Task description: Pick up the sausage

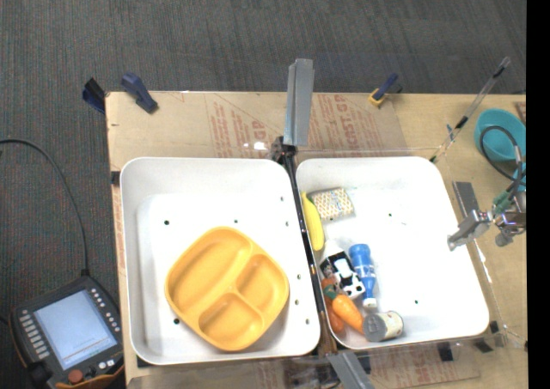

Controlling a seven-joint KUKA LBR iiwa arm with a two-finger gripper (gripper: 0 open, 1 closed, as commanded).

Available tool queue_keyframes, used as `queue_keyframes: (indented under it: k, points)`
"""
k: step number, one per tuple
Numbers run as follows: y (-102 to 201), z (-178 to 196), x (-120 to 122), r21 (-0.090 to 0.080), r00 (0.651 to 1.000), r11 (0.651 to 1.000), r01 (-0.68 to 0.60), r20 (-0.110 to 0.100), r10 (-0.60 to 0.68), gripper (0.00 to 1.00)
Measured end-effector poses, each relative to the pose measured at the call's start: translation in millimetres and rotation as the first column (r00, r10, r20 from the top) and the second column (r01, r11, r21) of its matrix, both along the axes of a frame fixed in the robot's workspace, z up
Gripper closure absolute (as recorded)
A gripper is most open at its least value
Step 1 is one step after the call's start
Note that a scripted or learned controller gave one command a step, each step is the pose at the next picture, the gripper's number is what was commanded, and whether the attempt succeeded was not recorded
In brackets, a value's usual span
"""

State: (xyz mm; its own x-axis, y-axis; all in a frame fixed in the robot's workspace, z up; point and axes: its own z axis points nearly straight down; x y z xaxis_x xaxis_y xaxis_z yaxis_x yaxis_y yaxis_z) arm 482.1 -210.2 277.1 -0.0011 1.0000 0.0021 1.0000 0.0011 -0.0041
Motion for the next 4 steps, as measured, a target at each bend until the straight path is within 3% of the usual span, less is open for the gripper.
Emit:
queue_keyframes:
  k: [1, 2, 3, 4]
  points:
    - [-0.1, 7.9, 0.3, 0.002, 1.0, 1.0, 0.0, -0.003, 0.0, 1.0]
    - [-2.3, -126.2, 8.9, -0.001, 0.877, 0.877, 0.48, -0.004, -0.48, 1.0]
    - [29.5, -141.6, 47.5, -0.004, 0.718, 0.718, 0.697, -0.002, -0.697, 1.0]
    - [108.5, -50.1, 62.5, -0.006, 0.559, 0.559, 0.829, 0.0, -0.829, 1.0]
